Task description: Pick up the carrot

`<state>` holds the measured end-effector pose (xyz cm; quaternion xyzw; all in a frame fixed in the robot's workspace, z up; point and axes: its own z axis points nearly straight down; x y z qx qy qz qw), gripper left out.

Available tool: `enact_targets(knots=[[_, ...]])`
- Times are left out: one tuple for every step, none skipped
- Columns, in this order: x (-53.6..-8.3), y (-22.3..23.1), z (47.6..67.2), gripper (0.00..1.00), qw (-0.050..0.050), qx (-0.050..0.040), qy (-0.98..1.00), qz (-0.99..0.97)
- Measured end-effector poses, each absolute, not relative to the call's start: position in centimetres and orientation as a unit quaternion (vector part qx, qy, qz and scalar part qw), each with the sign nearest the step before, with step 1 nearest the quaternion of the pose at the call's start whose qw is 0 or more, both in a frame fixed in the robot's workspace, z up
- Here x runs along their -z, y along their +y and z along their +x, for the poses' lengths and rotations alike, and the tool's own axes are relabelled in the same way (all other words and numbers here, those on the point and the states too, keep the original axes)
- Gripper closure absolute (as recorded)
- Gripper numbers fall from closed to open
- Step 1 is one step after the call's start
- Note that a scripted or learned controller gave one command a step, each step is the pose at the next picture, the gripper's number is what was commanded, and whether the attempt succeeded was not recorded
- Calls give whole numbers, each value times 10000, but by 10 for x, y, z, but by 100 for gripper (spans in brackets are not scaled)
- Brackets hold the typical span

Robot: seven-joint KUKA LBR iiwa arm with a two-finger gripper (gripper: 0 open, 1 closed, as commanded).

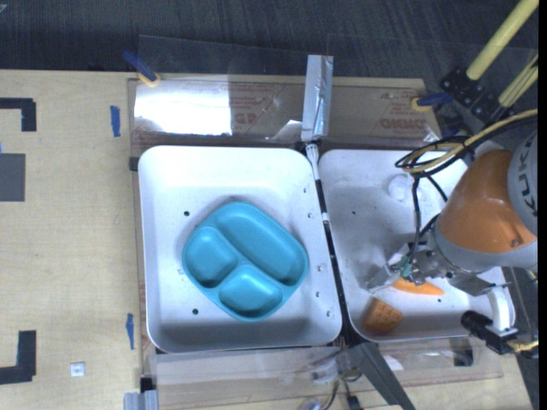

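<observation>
Closing in on the carrot (420,288), by every sign: best judged as the approach-and-grasp step, with no lift made yet. Finding the carrot in the right bin (359,186), flat on the floor near the front wall, half tucked under the wrist of the arm (487,216). Placing the gripper (408,268) low over the carrot's left end, touching or just above; cannot say which from this slant. Cannot tell how far open either, nor whether anything is clamped, with the wrist and the dark cables (427,165) crowding that spot. Nothing plainly raised off the floor, so no claiming a hold.

Calling next, probably, for a square seat across the orange body rather than at the very tip, then a firm close and a straight rise. Minding the brown lump (382,315) just beside the carrot toward the front left corner: close enough to be nudged or caught by mistake. Minding also the front wall, near enough to cramp the reach. Leaving the blue plate (245,259) in the left bin (162,178) well apart and out of the matter.
</observation>
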<state>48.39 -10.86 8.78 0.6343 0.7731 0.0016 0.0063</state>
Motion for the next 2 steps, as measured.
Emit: enact_targets(knots=[[-96,-108,486,100,67,-23,7729,6344],[-184,-45,534,100,2,-7,8139,5810]])
